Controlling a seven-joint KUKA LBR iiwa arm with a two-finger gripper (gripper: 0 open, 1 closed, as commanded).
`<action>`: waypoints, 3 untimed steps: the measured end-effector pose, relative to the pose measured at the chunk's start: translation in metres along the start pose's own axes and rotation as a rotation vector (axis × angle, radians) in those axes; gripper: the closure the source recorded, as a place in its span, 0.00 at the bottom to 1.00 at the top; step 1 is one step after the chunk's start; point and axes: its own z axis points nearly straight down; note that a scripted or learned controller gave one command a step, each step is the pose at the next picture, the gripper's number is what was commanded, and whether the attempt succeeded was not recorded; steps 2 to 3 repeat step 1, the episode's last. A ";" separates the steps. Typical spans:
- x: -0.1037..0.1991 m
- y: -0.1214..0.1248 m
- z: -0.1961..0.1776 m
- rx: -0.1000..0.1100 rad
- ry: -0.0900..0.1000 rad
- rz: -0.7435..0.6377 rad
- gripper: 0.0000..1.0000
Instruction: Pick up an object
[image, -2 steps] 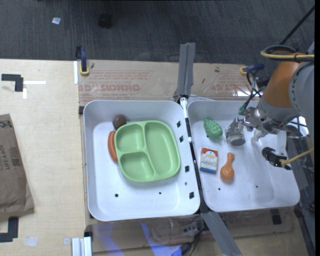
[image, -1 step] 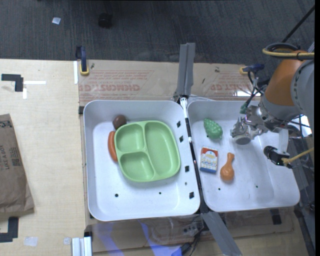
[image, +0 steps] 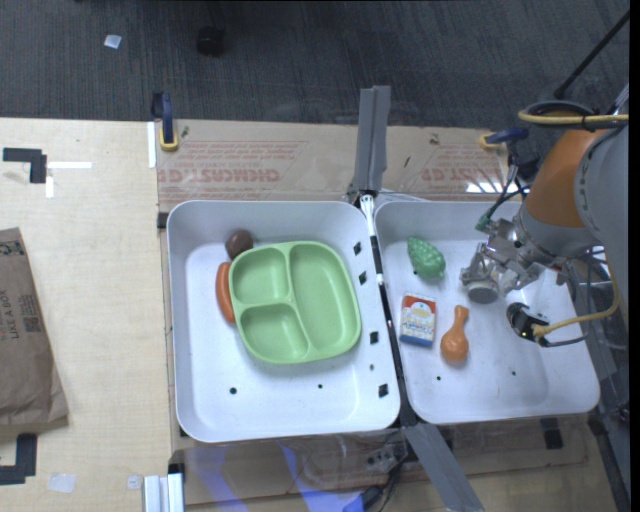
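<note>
How far the gripper (image: 482, 283) is open cannot be told as it is hung over the right bin (image: 520, 400), where a green toy (image: 427, 257), small carton (image: 418, 320) and orange gourd (image: 455, 336) are left nearby.

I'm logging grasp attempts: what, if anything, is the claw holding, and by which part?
Nothing is seen held. The claw hovers in the right bin, apart from the orange toy and green toy.
</note>
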 end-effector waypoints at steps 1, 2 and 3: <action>0.033 0.031 -0.074 -0.003 -0.001 -0.078 1.00; 0.033 0.031 -0.074 -0.003 -0.001 -0.078 1.00; 0.033 0.031 -0.074 -0.003 -0.001 -0.078 1.00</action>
